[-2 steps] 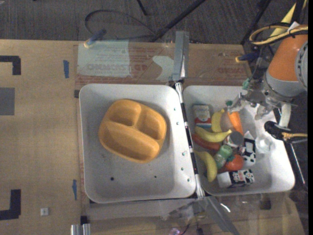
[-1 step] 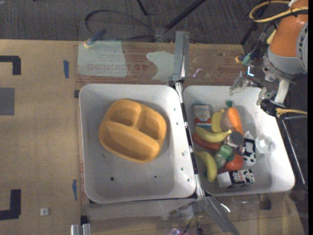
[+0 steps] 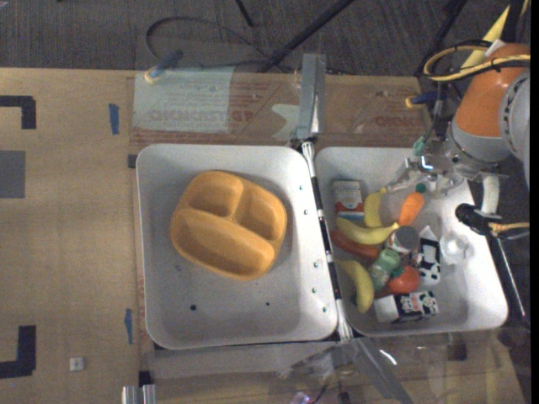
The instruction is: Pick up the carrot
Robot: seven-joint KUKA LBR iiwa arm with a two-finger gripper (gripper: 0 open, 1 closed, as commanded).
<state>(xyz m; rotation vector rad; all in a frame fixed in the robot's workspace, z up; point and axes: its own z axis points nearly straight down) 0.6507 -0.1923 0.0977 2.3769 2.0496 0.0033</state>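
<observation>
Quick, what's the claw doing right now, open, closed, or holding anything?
Claw: cannot be told whether open or closed. It sits over the right bin, just above the carrot; no hold on the carrot is visible.

A light wooden bench (image 3: 67, 251) carries black tape marks (image 3: 18, 112) and blue tape bits (image 3: 114, 118). Behind it lies dark grey floor (image 3: 126, 7), perhaps carpet, crossed by black stand legs (image 3: 328, 11).

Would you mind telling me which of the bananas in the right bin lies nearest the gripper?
The upper banana, curving just left of the carrot. The other banana lies lower, farther from the gripper.
</observation>
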